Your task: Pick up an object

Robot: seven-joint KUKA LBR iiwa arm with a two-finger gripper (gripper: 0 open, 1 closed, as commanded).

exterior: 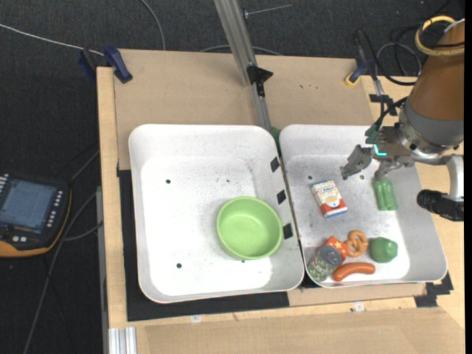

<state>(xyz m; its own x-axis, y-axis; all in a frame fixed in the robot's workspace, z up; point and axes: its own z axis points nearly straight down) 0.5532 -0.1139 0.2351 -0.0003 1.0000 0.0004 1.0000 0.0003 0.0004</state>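
Grey arm (441,87) from the right, wrist angled down, jaws spread apart, nothing between.

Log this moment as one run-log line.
gripper: open, above right bin | holding: nothing | nearest: green bottle, carton | left bin: green bowl

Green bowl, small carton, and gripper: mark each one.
Green bowl (249,228), camera view, on its inner floor.
Small carton (329,198), camera view, on its printed front face.
Gripper (371,167), camera view, midway between its two fingertips.
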